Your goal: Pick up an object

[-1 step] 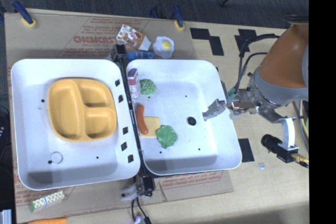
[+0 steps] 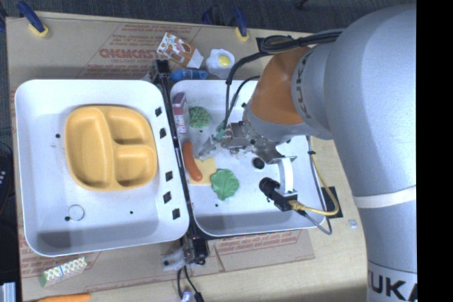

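Observation:
The right bin [image 2: 241, 223] holds a green broccoli floret [image 2: 199, 117], an orange-red sausage [image 2: 190, 160] lying on a yellow slice [image 2: 205, 170], a green lettuce leaf [image 2: 224, 184] and a small dark-red box [image 2: 179, 114] against the left wall. My gripper [image 2: 214, 143] hangs over the middle of this bin, just right of the sausage, below the broccoli and above the leaf. Nothing is visibly held in it. The arm's orange band and grey body cover the bin's right half.
The left bin [image 2: 32, 173] holds a yellow divided tray [image 2: 111, 146]. Behind the bins lie a small carton [image 2: 173, 47], a blue item [image 2: 189, 74] and a white-and-yellow toy egg [image 2: 221, 61]. Blue clamps [image 2: 32, 18] grip the bench edge. A wrapped packet [image 2: 64, 270] lies front left.

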Tool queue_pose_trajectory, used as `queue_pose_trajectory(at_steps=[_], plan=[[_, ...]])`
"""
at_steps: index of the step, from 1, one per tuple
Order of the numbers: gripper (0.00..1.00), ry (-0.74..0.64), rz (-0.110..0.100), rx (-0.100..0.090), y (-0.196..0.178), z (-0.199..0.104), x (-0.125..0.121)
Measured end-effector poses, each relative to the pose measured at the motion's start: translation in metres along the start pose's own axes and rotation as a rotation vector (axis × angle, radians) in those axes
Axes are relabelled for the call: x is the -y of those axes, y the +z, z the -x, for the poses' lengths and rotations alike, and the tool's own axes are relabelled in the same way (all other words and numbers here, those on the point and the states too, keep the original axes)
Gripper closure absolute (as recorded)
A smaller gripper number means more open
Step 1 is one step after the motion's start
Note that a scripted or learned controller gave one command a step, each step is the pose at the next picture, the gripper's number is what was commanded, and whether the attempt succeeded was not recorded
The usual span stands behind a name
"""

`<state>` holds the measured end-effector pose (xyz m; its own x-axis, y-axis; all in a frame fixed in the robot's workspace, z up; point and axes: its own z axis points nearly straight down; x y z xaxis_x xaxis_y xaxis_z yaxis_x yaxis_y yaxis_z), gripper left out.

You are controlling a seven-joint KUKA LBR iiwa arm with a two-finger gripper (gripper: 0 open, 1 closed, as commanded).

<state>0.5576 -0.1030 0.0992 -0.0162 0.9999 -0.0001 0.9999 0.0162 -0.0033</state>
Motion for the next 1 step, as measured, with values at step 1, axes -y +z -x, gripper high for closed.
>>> queue_pose_trajectory(at_steps=[1], plan=[[0.00,0.103,-0.002,-0.001,0.0084,-0.0091,0.0430]])
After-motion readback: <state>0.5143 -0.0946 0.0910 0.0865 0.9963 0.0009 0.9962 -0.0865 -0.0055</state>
